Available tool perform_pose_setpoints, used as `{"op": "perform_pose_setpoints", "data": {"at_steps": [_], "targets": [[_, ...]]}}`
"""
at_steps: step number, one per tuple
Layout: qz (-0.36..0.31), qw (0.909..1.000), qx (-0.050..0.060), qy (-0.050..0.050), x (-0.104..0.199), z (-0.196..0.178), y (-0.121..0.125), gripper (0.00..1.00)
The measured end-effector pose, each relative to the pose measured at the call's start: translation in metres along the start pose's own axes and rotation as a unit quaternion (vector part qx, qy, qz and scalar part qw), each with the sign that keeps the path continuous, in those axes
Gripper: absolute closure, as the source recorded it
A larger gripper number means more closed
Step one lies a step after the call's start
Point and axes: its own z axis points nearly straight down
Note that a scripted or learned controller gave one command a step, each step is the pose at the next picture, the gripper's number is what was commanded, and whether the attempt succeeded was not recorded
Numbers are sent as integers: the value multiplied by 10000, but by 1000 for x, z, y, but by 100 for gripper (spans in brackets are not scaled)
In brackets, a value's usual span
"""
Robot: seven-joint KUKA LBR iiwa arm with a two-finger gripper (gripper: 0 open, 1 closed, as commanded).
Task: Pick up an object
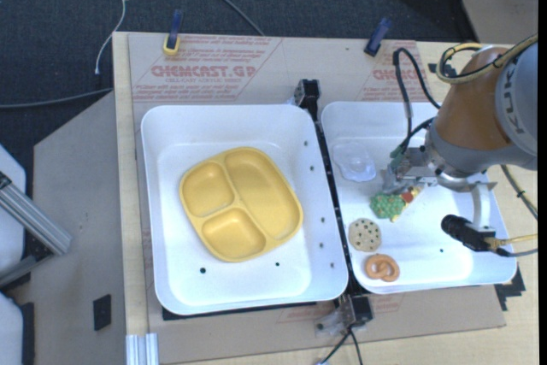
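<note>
Nearest me, an orange pretzel-shaped toy (pixel 382 268) lies untouched; my gripper (pixel 399 184) hovers over the green leafy toy (pixel 387 205), grip unclear; descend next.

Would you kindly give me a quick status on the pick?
Hand low in right bin, over green toy. Grip unclear. Cookie and pretzel close by.

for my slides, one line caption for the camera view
KUKA arm's gripper down over green toy in right bin; yellow tray in left bin.
</note>
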Motion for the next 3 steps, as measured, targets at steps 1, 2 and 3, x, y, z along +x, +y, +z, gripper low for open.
{"op": "perform_pose_setpoints", "data": {"at_steps": [1,2,3], "targets": [[5,10000,95,-20,3,-64,2,100],[2,10000,89,-19,8,-108,6,100],[4,10000,84,-22,7,-172,11,100]]}}
